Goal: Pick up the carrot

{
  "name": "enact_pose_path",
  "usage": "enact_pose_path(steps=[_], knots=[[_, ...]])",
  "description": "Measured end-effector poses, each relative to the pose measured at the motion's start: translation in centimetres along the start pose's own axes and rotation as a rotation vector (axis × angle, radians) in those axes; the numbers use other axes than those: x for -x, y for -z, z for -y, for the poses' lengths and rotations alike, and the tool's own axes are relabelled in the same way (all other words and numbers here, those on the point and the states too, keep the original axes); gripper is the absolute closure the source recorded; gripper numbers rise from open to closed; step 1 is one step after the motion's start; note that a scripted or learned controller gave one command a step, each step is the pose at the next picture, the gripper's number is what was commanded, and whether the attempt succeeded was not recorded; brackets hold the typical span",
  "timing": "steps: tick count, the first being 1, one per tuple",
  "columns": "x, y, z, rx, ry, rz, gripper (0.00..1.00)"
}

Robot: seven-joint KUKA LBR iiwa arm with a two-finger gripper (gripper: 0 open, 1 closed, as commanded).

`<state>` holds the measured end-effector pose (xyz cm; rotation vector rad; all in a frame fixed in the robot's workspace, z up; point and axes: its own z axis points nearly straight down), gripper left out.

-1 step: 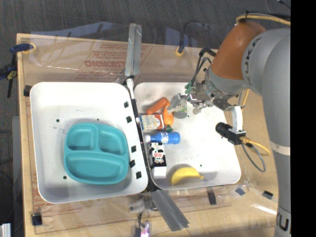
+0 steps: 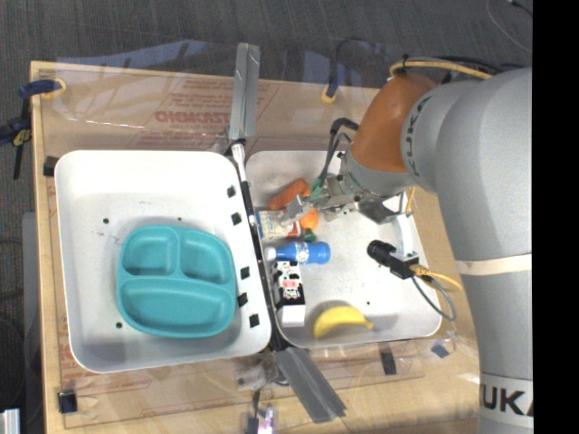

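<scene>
The carrot (image 2: 290, 193) is an orange, elongated thing lying at a slant in the back left part of the right bin (image 2: 412, 319). A bit of green shows at its right end. My gripper (image 2: 326, 197) is low in the same bin, right beside the carrot's right end and apparently touching it. The wrist hides how the gripper stands around it. A second small orange piece (image 2: 309, 217) lies just below the gripper.
The right bin also holds a flat packet (image 2: 271, 223), a blue bottle (image 2: 304, 253), a black-and-white box (image 2: 289, 287) along the left wall and a banana (image 2: 341, 320) at the front. A teal divided plate (image 2: 177, 278) lies in the left bin (image 2: 81, 197).
</scene>
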<state>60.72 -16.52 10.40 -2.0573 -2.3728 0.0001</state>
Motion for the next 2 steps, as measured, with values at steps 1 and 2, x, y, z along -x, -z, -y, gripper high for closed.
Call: enact_pose_path(steps=[1,2], knots=[[0.0,1.0,0.0,-0.001,0.004,0.001,1.00],[-6.9,7.3,0.0,-0.001,-0.041,0.001,1.00]])
